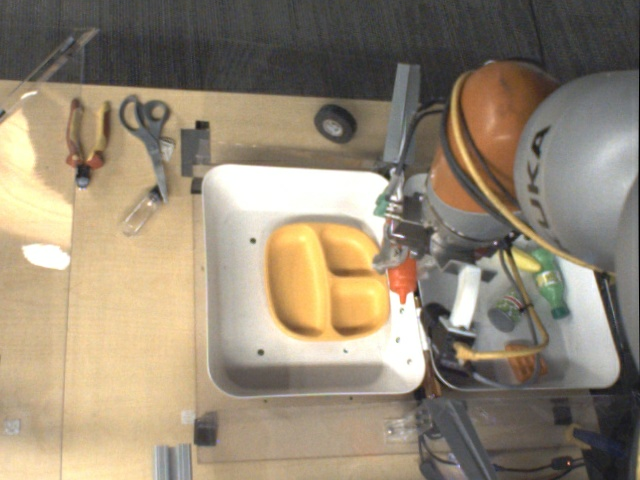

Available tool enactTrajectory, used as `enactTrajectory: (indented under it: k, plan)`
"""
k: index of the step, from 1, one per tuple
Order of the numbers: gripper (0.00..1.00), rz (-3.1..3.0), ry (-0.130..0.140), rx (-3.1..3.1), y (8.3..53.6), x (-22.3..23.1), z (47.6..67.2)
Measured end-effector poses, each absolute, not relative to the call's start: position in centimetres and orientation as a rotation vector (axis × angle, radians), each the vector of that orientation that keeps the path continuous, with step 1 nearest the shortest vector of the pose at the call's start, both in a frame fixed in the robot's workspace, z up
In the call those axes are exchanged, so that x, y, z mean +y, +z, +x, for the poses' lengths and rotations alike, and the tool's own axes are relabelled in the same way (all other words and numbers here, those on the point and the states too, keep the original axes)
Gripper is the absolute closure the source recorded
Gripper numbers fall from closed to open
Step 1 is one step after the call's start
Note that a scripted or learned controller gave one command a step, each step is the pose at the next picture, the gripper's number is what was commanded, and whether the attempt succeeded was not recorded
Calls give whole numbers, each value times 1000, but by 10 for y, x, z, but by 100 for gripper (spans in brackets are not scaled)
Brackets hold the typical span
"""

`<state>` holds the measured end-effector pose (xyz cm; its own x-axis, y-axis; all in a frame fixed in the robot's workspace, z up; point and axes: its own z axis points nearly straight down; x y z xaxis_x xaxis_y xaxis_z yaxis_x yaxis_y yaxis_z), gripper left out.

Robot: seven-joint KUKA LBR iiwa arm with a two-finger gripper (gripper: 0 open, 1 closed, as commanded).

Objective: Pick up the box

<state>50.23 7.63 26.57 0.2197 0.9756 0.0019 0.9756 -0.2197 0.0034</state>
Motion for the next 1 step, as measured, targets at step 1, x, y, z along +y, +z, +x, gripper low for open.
enactTrajectory:
  k: [1]
  plan:
    - [100,2524,3,1868,234,-8,488]
